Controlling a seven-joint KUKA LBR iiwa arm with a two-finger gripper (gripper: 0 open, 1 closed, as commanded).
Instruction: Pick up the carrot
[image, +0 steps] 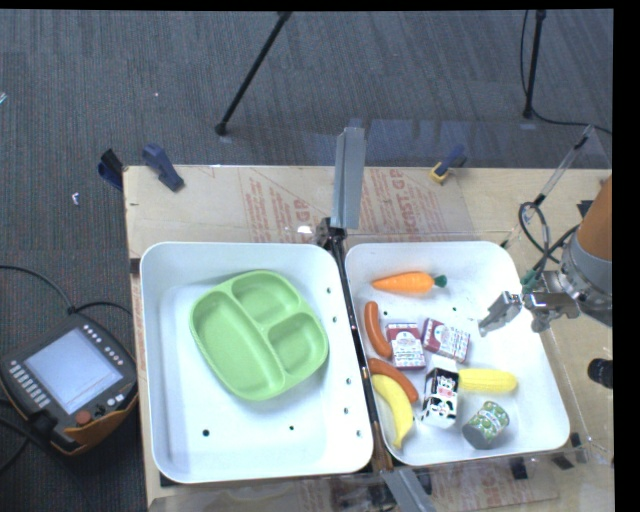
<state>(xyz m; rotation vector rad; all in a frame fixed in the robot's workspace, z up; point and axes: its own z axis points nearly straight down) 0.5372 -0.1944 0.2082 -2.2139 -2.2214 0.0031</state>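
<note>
The carrot (408, 283) lies in the right bin (470, 252), well apart from the pincer (503, 312) over its right side.

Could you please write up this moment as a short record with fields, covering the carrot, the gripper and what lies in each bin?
target: carrot, lying at the back of the right bin, leaves pointing right
gripper: gripper above the right bin's right side, apart from the carrot
right bin, other items: two sausages, banana, corn, two small cartons, cow-print carton, green can
left bin: left bin holds a green divided plate
</note>
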